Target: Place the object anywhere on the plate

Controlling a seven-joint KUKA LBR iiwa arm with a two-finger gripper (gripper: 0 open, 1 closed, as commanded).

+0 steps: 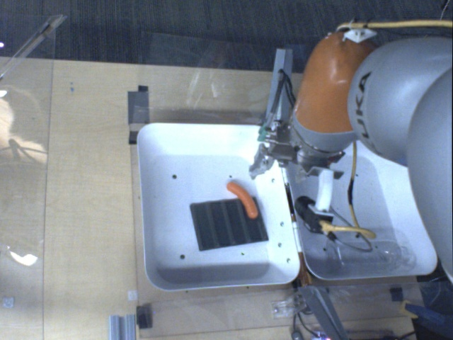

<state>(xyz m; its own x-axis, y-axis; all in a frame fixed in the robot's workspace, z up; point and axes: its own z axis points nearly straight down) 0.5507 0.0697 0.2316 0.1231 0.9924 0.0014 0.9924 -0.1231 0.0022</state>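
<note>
A small orange sausage-shaped object (243,197) lies in the left bin, its lower end resting on the upper right corner of a black ribbed plate (226,225). The plate lies flat in the middle of that bin. My gripper (260,164) hangs a short way above and to the right of the orange object, close to the bin's right wall. Nothing shows between it and the object, and the two are apart.
The left white bin (166,211) has bare floor to the left of and above the plate. The arm's orange band and grey body cover much of the right bin (396,190). A faint clear item (382,252) lies near that bin's front edge.
</note>
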